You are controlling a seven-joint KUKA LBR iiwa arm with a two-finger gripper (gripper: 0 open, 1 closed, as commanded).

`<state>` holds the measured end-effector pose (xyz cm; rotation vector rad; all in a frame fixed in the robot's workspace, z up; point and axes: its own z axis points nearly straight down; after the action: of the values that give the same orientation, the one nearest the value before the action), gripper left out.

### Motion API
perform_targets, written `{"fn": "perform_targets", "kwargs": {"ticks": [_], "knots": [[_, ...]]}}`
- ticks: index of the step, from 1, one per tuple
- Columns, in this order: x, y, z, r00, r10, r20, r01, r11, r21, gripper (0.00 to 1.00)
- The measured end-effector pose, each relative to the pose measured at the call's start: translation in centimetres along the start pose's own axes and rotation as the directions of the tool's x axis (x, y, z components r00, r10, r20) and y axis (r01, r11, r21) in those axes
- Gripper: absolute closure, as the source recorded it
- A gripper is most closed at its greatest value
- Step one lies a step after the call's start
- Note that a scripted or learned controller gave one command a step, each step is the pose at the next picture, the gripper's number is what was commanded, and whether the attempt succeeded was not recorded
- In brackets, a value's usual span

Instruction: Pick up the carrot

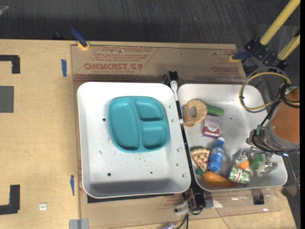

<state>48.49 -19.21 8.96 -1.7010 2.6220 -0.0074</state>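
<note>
The carrot [215, 178] is an orange tapered piece lying flat along the front wall of the right bin [238, 92], just below a slice of toy pizza [200, 159]. My gripper [253, 162] hangs over the bin's front right corner, to the right of the carrot and apart from it. It sits directly above a green and white can [239, 175] and some small orange and green pieces. The grey arm with its orange band [288, 123] comes in from the right edge.
A blue bottle [216, 156] stands between the pizza and the can. Farther back lie a maroon box [211, 126], a round wooden item [194, 111] and a green piece [215, 110]. The left bin [90, 142] holds a teal divided plate [138, 123].
</note>
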Motion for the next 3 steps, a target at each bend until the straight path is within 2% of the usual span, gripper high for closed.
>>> {"fn": "perform_targets", "kwargs": {"ticks": [1, 2, 3], "knots": [[-6.1, 2.6, -0.1, 0.897, -0.443, -0.006, 0.443, 0.897, 0.0, 0.0], [0.9, -0.5, 0.0, 0.801, -0.599, 0.004, 0.599, 0.801, 0.001, 0.0], [-0.8, -2.7, 0.0, 1.0, -0.02, -0.007, 0.02, 1.0, -0.003, 0.0]]}}
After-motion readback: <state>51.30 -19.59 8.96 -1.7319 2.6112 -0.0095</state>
